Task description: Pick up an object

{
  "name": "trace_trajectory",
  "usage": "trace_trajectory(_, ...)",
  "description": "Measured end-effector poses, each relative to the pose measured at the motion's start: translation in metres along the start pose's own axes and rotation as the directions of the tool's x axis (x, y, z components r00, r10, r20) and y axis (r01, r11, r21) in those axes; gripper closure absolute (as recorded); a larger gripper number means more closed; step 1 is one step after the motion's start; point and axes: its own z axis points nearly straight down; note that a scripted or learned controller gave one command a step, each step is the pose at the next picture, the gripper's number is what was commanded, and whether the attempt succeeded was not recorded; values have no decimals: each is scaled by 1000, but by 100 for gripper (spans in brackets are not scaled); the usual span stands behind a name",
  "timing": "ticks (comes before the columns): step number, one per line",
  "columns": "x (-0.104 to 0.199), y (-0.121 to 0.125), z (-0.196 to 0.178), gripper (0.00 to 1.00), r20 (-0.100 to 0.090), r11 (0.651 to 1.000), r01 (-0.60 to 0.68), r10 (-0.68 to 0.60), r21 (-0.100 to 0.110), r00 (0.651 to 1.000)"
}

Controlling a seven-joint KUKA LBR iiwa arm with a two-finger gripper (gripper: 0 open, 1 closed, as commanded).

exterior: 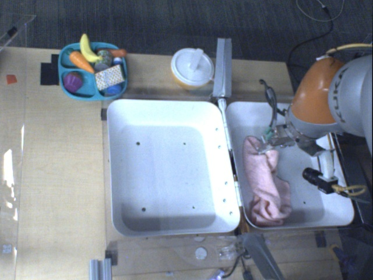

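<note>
A soft, crumpled pink cloth (265, 182) lies lengthwise in the right bin (335, 212), along its left wall. The metal gripper (274, 140) sits at the cloth's far end; whether its fingers grasp the fabric, I cannot tell. The left bin (169, 168) is smooth white plastic.

Left bin (169, 168) is wide open, tons of room to move in there. Right bin (326, 212) is tight: the pink cloth (265, 182) hogs its left half along the divider wall, and the arm (326, 101) hangs over the top right
</note>
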Motion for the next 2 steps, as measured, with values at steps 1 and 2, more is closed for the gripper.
trace_trajectory(1,12,81,-81,100,-7,975,224,-223,16,975)
trace_trajectory(2,16,82,-80,100,-15,728,686,-686,9,728)
